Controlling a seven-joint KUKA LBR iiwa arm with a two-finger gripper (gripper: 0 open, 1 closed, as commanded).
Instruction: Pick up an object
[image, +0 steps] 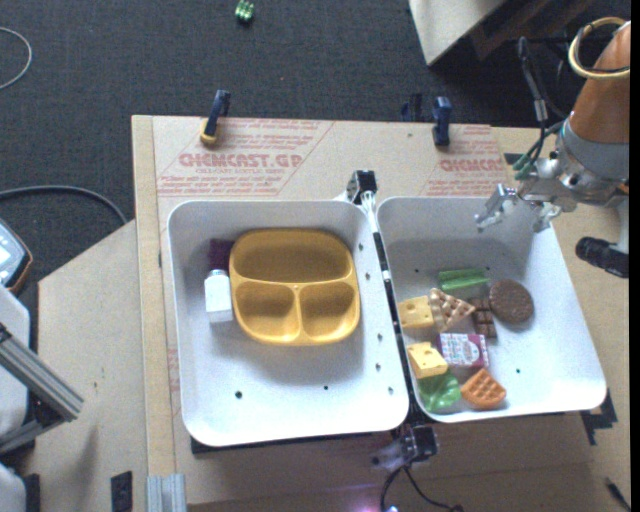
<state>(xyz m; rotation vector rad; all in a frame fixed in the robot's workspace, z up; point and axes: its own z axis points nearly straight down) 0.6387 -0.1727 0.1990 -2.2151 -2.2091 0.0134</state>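
The right bin (560, 300) is bare along its far wall and right side; toy food is clustered toward its near left: green piece (461, 279), brown cookie (511, 301), cheese wedges (417, 313), waffle (483, 389). The left bin (190, 300) is largely taken up by a yellow divided plate (295, 285). The gripper (517, 208) is seen above the right bin's far edge, fingers seemingly parted, nothing gripped, well apart from the food.

The grey arm (600, 110) reaches in from the right, its tool (518, 208) open and holding nothing
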